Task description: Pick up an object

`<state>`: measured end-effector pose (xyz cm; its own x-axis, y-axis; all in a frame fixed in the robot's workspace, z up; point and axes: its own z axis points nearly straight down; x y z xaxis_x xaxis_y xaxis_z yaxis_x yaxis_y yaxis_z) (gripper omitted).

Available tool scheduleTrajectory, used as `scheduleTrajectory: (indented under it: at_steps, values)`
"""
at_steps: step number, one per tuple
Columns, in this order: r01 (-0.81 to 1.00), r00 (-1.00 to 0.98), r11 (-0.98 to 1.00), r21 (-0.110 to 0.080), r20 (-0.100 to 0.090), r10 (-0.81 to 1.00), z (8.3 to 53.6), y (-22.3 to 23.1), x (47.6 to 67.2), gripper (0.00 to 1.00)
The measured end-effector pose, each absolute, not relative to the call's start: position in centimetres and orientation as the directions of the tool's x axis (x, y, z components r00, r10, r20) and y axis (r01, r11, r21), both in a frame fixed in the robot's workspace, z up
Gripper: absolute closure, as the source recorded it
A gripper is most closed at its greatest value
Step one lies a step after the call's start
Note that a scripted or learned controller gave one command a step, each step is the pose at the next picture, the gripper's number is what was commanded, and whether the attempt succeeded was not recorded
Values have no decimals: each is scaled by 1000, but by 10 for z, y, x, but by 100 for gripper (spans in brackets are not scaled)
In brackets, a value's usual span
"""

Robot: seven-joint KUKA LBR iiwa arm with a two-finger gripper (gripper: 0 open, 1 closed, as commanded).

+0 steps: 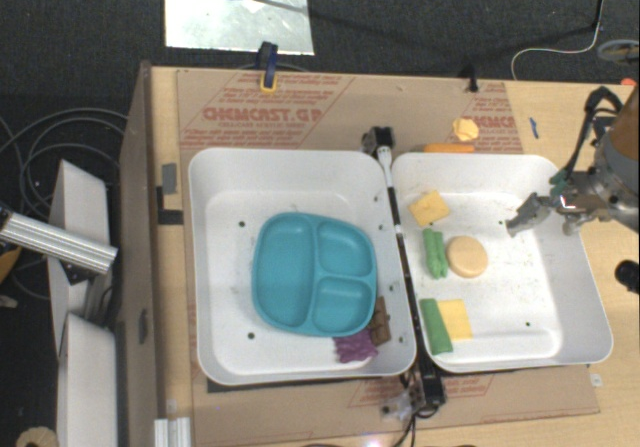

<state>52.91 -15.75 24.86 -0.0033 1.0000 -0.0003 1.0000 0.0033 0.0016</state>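
My gripper [545, 222] hangs over the right part of the right bin [575, 335], open, with nothing between its fingers. To its left in that bin lie a tan round piece [467, 257], a green stick [434, 253] and a yellow block [430, 207]. Nearer the front sit a green block [434, 325] and a yellow slab [456, 318], side by side. The tan round piece is the closest to the gripper, a short way left and below it in the view.
The left bin [215, 235] holds a teal divided plate [315, 275], with a purple item [352, 347] and a brown item [380, 323] at its front right. A yellow piece [465, 129] and an orange piece [448, 147] lie on the cardboard behind the right bin.
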Motion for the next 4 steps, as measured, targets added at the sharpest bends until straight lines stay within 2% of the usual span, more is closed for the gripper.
scheduleTrajectory:
  at_steps: [1, 2, 3, 4]
  values:
    - [1000, -9, 10, -8, 5, 1000, 137, -93, 533, 0]
    - [1000, -4, 4, 6, -4, 1000, 86, -85, 549, 0]
    - [1000, -3, 3, 16, -2, 1000, 101, -85, 552, 100]
    - [1000, -13, 13, 13, 2, 1000, 190, -4, 608, 100]
